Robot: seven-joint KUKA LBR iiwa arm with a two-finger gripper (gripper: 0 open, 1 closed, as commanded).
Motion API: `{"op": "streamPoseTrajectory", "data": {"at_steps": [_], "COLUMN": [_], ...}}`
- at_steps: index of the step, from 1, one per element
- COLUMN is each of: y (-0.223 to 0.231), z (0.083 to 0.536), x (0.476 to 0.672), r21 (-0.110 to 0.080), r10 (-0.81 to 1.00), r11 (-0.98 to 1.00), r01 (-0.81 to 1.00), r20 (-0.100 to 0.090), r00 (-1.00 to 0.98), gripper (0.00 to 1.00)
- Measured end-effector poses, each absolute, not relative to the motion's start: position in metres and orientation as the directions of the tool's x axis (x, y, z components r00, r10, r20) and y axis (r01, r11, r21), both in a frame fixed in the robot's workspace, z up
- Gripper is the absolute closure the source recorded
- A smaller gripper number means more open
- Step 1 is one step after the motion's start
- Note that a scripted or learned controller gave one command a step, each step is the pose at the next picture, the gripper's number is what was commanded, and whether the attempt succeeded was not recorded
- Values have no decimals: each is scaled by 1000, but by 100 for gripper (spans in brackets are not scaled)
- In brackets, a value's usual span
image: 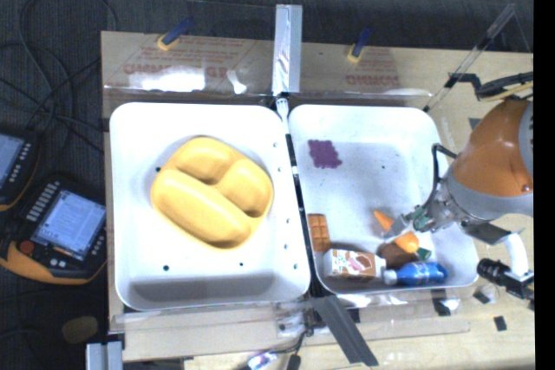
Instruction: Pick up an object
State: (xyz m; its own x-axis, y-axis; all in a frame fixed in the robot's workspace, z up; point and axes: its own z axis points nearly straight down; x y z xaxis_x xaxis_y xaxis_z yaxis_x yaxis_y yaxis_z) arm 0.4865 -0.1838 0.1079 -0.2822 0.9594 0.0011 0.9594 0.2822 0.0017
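I can't make out the hand (419,219) clearly; its tip blurs into the orange bits (388,223) beside it. The arm (494,160) runs off my right edge.

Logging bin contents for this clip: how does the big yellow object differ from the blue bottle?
The yellow object is large, rounded and lobed, and sits in the middle of the left bin. The blue bottle is small and slim, lies on its side against the right bin's near wall, and is crowded by a carton and other small items. Each rests on a bin floor.
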Motion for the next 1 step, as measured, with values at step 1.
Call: {"op": "streamPoseTrajectory", "data": {"at_steps": [1], "y": [-107], "z": [234], "x": [501], "r21": [-1], "r10": [946], "r11": [323], "r01": [946], "r20": [0], "r00": [-323], "gripper": [100]}}
